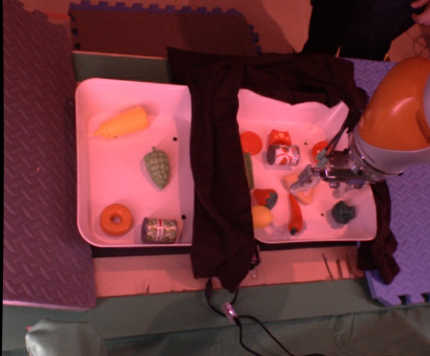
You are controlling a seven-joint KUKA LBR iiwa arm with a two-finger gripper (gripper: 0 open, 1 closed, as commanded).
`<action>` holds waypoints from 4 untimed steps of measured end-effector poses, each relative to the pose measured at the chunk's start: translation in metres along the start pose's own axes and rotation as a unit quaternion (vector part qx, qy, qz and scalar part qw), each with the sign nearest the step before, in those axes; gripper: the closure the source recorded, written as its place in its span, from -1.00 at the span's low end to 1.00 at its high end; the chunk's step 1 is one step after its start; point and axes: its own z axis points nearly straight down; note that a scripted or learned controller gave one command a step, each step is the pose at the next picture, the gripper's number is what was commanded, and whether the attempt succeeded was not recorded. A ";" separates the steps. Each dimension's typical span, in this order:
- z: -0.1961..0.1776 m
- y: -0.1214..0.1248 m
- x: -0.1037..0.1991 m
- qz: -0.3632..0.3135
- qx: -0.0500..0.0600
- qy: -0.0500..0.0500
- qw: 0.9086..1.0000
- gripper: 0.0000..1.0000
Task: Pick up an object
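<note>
Camera view is showing a black cable [239, 319] trailing across the tabletop [156, 273] nearest the lens. Beyond it, the left bin [85, 162] is holding a can [159, 231] just beside an orange ring [116, 219], with a green cone [156, 167] and a yellow bottle [121, 122] lying farther back. A dark cloth [219, 191] is draping over the divide between the bins. In the right bin [363, 232], a red chili [295, 215], a lemon [262, 216] and a dark green piece [342, 212] are lying near the front edge. The gripper [309, 178] is hovering over a pale orange object [304, 186]; whether its jaws are released or clenched, I cannot tell. A second can [282, 155] is sitting behind.
</note>
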 end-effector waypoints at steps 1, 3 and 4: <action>0.062 -0.003 -0.003 0.001 0.003 0.001 1.000 -1.00; 0.126 0.002 -0.002 0.001 -0.007 -0.001 1.000 -1.00; 0.112 0.005 -0.004 0.003 -0.014 -0.003 1.000 1.00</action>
